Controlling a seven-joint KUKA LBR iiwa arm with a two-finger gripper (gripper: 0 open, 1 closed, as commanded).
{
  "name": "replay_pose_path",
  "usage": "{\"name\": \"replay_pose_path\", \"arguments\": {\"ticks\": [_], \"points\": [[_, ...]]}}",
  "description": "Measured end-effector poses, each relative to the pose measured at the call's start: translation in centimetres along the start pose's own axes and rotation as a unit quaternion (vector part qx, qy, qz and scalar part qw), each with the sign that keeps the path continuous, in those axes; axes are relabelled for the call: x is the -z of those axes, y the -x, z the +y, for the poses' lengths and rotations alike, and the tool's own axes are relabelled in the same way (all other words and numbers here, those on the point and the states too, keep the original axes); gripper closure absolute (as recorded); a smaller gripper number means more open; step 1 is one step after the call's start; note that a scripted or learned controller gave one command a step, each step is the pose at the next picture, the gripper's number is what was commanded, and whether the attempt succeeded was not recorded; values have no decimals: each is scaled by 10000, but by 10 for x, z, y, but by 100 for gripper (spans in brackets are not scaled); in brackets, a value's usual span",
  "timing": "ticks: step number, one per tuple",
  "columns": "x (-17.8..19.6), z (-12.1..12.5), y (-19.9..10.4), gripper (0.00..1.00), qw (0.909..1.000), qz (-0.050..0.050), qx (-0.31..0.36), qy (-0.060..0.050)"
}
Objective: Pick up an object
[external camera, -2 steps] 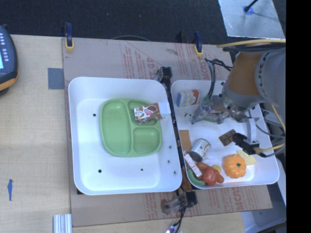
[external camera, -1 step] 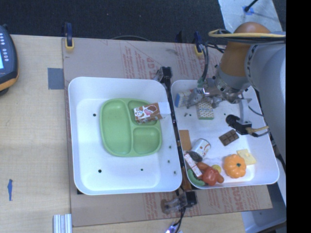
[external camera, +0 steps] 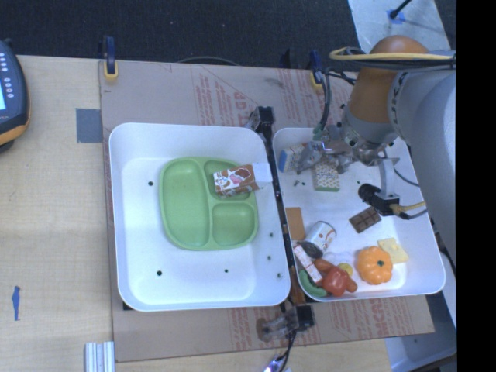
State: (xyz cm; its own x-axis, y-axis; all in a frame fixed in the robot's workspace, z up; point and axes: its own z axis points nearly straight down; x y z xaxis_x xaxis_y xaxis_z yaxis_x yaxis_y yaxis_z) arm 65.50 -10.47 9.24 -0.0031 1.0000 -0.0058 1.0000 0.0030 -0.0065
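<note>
While the pincer (external camera: 325, 155), its state unclear, hovers near the right bin's (external camera: 422, 285) far rim, toys crowd the near edge.

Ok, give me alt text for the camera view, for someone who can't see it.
The arm's gripper hangs low over the far end of the right bin, near a patterned square. The bin's near end holds a small pumpkin, a can and other toys. In the left bin, a green tray carries a small carton.
</note>
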Motion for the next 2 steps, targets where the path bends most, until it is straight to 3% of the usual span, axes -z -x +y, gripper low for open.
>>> {"name": "replay_pose_path", "arguments": {"ticks": [2], "points": [[0, -1, -5, 0, 10000, -16, -3, -24]]}}
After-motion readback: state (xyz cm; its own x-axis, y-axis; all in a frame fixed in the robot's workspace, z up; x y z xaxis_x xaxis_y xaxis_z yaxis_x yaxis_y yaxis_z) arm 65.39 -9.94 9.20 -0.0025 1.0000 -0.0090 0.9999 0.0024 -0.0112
